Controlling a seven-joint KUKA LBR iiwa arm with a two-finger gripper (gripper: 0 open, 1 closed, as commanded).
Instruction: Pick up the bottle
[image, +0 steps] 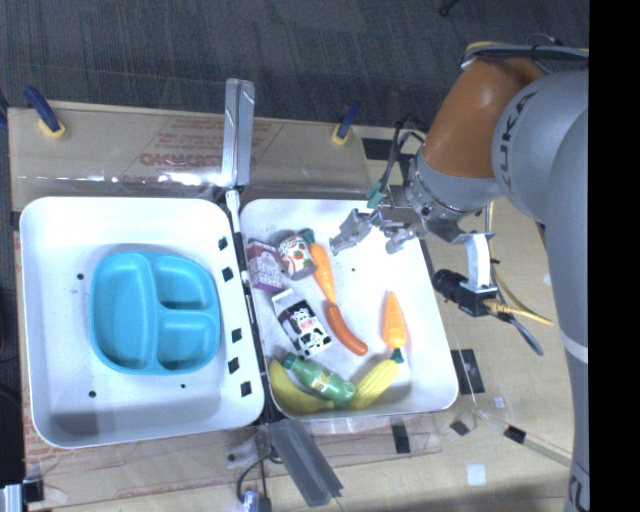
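Gripper (374, 232) over right bin (425, 330), fingers spread, nothing between them.
Green bottle (318, 378) lies at bin's near edge, on banana (290, 395), well apart from gripper.

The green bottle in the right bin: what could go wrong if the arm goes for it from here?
1. The green plastic bottle lies on its side across a yellow banana and against a yellow corn cob, so the hand may catch a neighbour instead, or the bottle may roll off.
2. It sits close to the near wall of the right white bin, leaving little room on that side.
3. The hand hovers at the far end, above the orange carrots, which lie between it and the bottle.
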